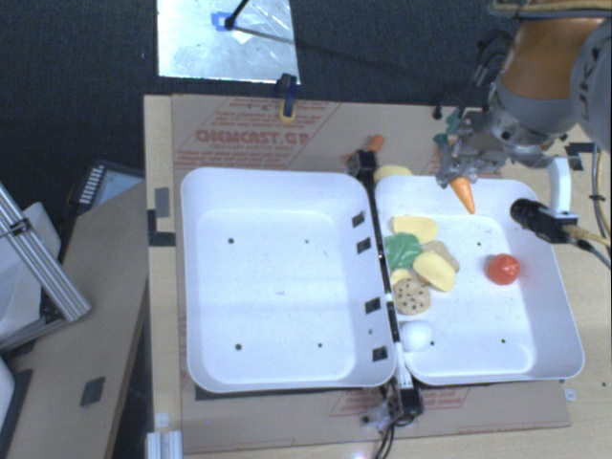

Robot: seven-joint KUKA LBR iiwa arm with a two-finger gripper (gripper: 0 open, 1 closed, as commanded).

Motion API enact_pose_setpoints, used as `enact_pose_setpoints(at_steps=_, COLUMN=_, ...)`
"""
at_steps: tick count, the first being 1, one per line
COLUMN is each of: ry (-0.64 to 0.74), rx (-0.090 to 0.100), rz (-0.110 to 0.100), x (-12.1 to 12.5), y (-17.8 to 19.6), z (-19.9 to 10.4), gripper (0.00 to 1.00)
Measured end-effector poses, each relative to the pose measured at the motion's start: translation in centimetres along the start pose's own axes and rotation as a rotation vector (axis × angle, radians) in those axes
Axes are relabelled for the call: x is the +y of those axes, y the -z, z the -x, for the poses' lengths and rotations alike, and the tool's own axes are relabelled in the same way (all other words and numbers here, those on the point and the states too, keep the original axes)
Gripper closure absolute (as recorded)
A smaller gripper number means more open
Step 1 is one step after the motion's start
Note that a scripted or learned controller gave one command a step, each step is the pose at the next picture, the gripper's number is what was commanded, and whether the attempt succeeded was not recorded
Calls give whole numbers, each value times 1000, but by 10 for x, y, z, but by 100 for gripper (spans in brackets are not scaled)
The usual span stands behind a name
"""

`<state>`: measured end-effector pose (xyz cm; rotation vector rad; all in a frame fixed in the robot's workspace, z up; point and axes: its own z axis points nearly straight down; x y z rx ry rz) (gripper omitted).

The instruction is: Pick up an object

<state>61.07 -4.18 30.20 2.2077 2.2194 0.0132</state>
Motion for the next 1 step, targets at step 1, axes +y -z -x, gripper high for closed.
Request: enact_pose_setpoints(at_steps=1, ry=2, rx=4, rz=-20, x=-25, y=-74, z=-42, gripper=100)
